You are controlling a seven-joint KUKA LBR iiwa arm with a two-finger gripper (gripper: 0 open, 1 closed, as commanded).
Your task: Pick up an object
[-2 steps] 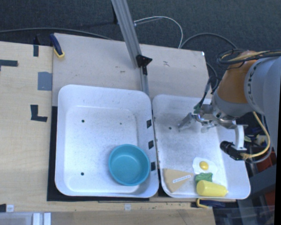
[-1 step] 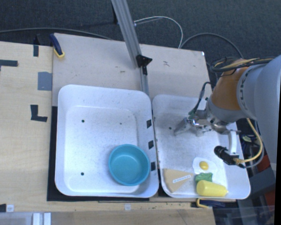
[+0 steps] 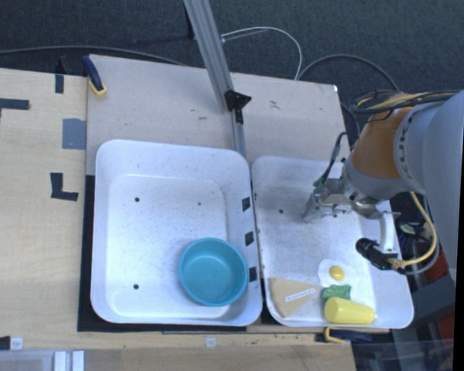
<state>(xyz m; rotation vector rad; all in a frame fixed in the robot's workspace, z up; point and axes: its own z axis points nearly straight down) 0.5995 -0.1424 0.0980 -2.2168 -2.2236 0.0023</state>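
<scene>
Gripper (image 3: 317,209) over far part of right bin (image 3: 294,184), finger state can't tell, well apart from cheese wedge (image 3: 291,295), fried egg (image 3: 335,272), corn (image 3: 348,310) near edge; blue bowl (image 3: 213,270) in left bin (image 3: 124,167).

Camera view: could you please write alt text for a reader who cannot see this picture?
A grey robot arm with an orange band reaches from the right, its claw over the right white bin, away from the toys in that bin's near corner: a cheese wedge, a fried egg and a yellow piece. The left white bin holds a blue bowl.
</scene>
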